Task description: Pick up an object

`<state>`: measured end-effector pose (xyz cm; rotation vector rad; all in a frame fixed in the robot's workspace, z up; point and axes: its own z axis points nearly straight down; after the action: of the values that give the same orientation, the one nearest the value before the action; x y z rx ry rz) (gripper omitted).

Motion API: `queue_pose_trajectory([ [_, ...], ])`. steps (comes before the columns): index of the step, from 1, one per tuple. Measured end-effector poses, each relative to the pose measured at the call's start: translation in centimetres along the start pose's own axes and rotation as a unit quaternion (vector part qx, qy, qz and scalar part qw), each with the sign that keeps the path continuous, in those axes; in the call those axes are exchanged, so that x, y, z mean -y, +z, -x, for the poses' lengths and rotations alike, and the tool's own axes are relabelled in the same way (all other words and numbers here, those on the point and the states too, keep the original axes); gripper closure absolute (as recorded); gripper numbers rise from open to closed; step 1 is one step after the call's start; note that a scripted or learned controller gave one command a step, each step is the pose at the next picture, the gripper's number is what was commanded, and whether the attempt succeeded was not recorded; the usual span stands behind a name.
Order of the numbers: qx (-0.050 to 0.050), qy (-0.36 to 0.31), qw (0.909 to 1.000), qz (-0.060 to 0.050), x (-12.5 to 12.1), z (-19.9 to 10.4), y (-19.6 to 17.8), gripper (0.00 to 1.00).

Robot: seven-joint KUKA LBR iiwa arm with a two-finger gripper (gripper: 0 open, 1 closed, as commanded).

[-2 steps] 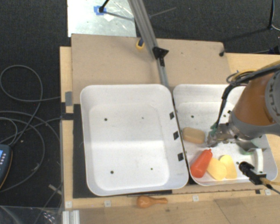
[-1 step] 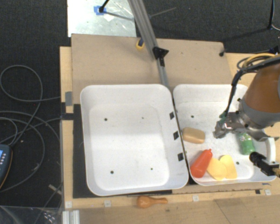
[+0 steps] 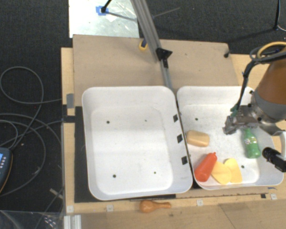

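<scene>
The gripper (image 3: 234, 124) hangs over the right bin (image 3: 214, 95), near its right wall; whether it is open or closed cannot be told. Just beside it lies a green bottle (image 3: 251, 143), long axis running from far edge to near edge, cap end toward the gripper. Near the bin's near edge lie a red bottle (image 3: 206, 166), tilted, and a yellow piece (image 3: 227, 171). A tan block (image 3: 198, 138) sits by the left wall.
</scene>
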<state>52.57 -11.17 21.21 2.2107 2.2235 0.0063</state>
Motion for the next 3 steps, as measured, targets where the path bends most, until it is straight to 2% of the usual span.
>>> queue_pose_trajectory([
  [1, 0.000, 0.000, 1.0000, 0.000, -0.8, 0.8, -4.9, 1.00],
  [3, -0.001, -0.002, 1.0000, -0.003, -5.0, -7.3, -3.3, 1.00],
])
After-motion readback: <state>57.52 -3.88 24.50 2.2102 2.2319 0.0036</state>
